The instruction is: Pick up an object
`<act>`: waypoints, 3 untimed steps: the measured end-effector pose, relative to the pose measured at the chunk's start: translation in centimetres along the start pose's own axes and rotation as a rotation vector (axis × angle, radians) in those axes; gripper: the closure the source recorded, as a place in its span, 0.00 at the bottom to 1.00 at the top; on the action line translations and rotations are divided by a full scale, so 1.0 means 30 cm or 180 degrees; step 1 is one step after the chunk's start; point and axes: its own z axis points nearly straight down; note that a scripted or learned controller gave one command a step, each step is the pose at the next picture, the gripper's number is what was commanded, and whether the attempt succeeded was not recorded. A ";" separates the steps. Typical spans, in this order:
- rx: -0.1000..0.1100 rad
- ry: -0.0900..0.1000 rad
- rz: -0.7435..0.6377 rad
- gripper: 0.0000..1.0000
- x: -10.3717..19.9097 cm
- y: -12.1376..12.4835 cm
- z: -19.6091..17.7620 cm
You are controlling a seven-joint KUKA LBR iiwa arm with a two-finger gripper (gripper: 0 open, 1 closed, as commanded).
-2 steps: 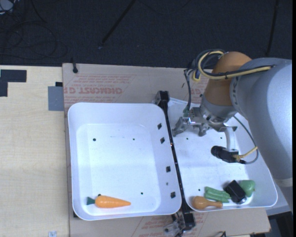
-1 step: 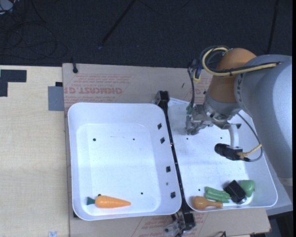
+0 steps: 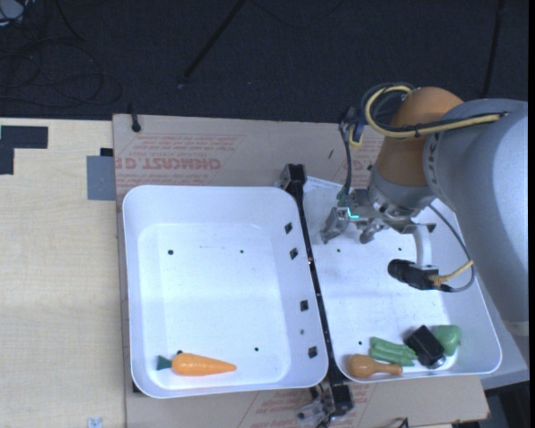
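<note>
The grey arm (image 3: 490,203) holds its spread, empty claw (image 3: 349,230) well apart from the green pepper (image 3: 392,350).

Two shallow white plastic bins (image 3: 143,239) sit on a brown cardboard sheet (image 3: 214,150) printed with red lettering. A bright orange toy carrot with a dark green top (image 3: 201,364) lies in one bin; the other bin holds a green toy vegetable (image 3: 392,350), a small black block (image 3: 424,344) and an orange pear-shaped toy (image 3: 371,366). The bench is pale wood (image 3: 45,283).
</note>
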 end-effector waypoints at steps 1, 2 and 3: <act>0.0003 0.0000 -0.0005 1.00 -0.001 0.000 -0.034; 0.0006 -0.0001 -0.0009 0.00 -0.001 -0.001 -0.032; 0.0007 -0.0002 -0.0012 1.00 -0.003 -0.001 -0.065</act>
